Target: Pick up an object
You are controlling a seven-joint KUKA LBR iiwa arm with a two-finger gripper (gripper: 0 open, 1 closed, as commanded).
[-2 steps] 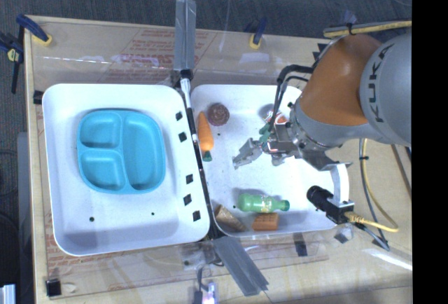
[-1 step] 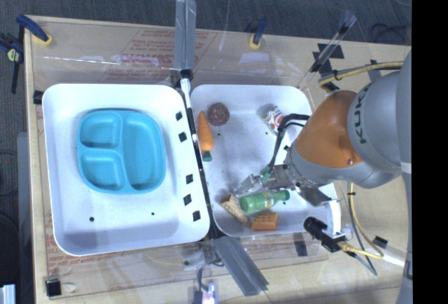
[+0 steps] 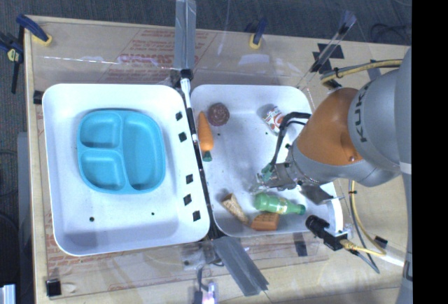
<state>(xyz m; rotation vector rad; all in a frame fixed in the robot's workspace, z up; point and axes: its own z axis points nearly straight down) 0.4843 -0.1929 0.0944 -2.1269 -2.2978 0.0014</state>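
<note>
Green bottle (image 3: 278,205) just below the gripper (image 3: 269,176) — jaw state unclear.
Crowded by neighbouring bread piece (image 3: 265,222) — a descent could nudge it away.

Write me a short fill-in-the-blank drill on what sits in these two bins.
1. The blue divided tray lies in the ____ bin.
2. The carrot lies beside the ____ wall of the right bin.
3. The green bottle lies on its ____.

Missing words: left; left; side
</note>
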